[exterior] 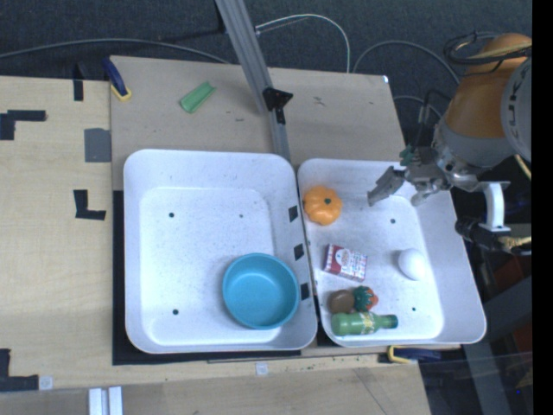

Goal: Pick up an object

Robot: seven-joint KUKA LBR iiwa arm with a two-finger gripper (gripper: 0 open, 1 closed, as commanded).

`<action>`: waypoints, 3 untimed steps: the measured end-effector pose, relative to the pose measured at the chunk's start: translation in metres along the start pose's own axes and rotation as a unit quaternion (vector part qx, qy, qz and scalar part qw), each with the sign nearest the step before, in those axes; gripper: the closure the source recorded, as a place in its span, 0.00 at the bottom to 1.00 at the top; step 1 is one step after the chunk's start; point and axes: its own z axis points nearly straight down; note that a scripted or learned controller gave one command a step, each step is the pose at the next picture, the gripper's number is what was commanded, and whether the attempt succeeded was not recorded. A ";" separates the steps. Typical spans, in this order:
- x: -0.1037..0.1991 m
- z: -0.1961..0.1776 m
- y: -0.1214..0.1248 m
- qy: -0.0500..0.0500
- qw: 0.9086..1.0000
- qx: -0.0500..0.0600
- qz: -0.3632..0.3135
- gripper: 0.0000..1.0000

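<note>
The two-finger gripper (399,187) hung over the far right corner of the right-hand shallow white bin (449,258), its jaws spread wide and holding nothing. Candidates lay apart below: a small orange pumpkin-shaped toy (321,205) by the left wall, a red-and-white carton (346,263) mid-bin, a white egg-shaped object (412,264) toward the right wall, and a green plastic bottle (364,322) at the near edge. Judged risks: the rounded egg rolling from closing jaws, or a descent beside the wall fouling the rim.
</note>
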 end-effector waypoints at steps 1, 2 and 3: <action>0.000 0.000 0.000 0.000 1.000 0.000 0.000 0.00; 0.000 0.065 -0.002 0.000 1.000 0.003 0.001 0.00; 0.001 0.116 -0.002 -0.001 1.000 0.000 0.000 0.00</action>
